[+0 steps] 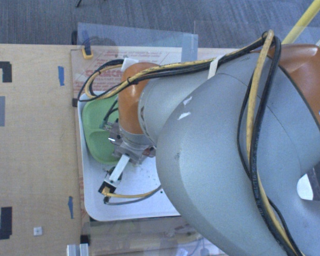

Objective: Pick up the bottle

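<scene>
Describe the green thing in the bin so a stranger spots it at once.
Find the white bin under the big grey arm. At its view-left wall, half hidden by the arm's orange band, lies a rounded object. It alone there is bright green.

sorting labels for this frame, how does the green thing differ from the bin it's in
The green thing is bright green and rounded; the bin is white with straight walls. The green thing sits right under the wrist, while the bin's lower corner lies in plain view. The grey arm partly covers both.
</scene>
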`<state>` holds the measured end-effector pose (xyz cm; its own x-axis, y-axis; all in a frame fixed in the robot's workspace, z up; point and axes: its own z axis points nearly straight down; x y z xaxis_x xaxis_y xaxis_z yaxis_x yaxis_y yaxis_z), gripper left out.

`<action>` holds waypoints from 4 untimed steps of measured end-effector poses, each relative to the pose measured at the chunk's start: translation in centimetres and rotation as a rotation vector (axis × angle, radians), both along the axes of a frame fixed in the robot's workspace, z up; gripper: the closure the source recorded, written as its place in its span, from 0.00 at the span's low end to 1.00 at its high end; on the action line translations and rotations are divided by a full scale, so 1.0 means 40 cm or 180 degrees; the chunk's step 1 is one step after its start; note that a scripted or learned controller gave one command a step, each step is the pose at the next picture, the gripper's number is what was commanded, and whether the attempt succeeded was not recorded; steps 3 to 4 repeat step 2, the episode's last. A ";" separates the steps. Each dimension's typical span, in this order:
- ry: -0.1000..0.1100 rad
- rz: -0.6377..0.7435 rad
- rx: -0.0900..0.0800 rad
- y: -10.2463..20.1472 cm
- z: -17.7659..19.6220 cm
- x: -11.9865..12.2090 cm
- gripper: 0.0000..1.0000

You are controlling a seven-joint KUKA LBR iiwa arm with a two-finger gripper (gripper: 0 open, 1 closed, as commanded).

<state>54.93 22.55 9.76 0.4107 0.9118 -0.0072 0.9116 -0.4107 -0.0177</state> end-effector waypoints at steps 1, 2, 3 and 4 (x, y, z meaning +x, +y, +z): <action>0.0030 -0.0007 -0.0018 -0.005 0.020 -0.004 1.00; 0.0063 -0.0012 -0.0037 -0.011 0.037 -0.010 1.00; 0.0063 -0.0012 -0.0037 -0.011 0.037 -0.010 1.00; 0.0063 -0.0012 -0.0037 -0.011 0.037 -0.010 1.00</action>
